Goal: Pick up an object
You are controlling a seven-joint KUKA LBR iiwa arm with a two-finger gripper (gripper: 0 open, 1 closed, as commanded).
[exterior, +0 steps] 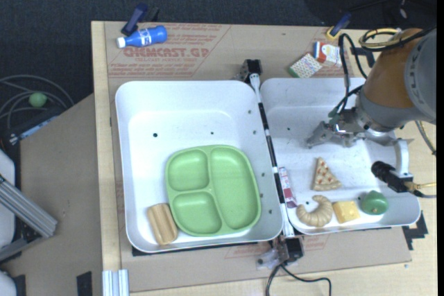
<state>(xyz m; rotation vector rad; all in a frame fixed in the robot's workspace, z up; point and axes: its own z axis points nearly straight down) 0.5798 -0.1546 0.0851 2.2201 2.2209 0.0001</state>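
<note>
Bench: a cardboard-topped bench on dark carpet carries two shallow white bins set side by side, so the arm can reach across both from one station.

Arm: the grey arm with its orange band enters from the right and bends down over the right bin.

Gripper: the gripper sits low over bare bin floor, fingers pointing toward the divider. They look slightly parted with nothing between them, though the view is too coarse to be sure; call it cannot tell.

Candidates: all lie nearer the front rim than the gripper, likely slid there along the bin's slope. The pizza slice is closest, just below the gripper and apart from it. Beyond it, along the rim: croissant, yellow block, green apple, close together.

Other bin: the left bin, across the divider from the gripper, holds a green divided plate with a tan bread piece beside it.

Off-bin clutter: a blue-capped bottle lies on the cardboard, well away.

Judgement: no object is gripped yet. The pizza slice seems the easiest target, being nearest and standing free; the rim trio is crowded and sits against the wall, which could block a finger.
</note>
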